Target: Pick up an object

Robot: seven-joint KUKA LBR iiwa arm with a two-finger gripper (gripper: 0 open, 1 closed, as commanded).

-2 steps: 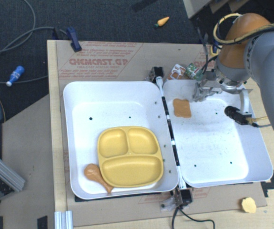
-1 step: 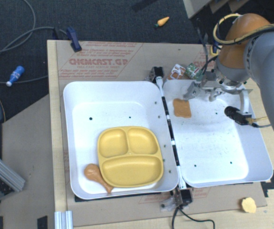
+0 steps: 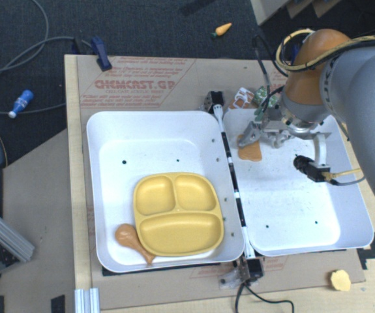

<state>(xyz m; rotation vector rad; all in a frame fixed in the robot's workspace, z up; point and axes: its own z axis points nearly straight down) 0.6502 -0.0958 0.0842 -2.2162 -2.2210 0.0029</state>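
Observation:
My gripper [image 3: 263, 137] is low over the far left corner of the right bin [image 3: 304, 233]. A flat orange-tan piece [image 3: 251, 152] lies on the bin floor right under the gripper's left side, partly covered by it. In the left bin [image 3: 109, 142] rests a yellow divided plate [image 3: 177, 214]. A tan toy drumstick [image 3: 132, 238] lies against the plate's near left corner.
A small white-and-brown item [image 3: 242, 98] and a green bit [image 3: 261, 96] sit at the right bin's far edge, just behind the gripper. A yellow chunk [image 3: 339, 280] lies on the bench outside the right bin's near corner. The bins' shared wall [image 3: 233, 181] runs just left of the gripper.

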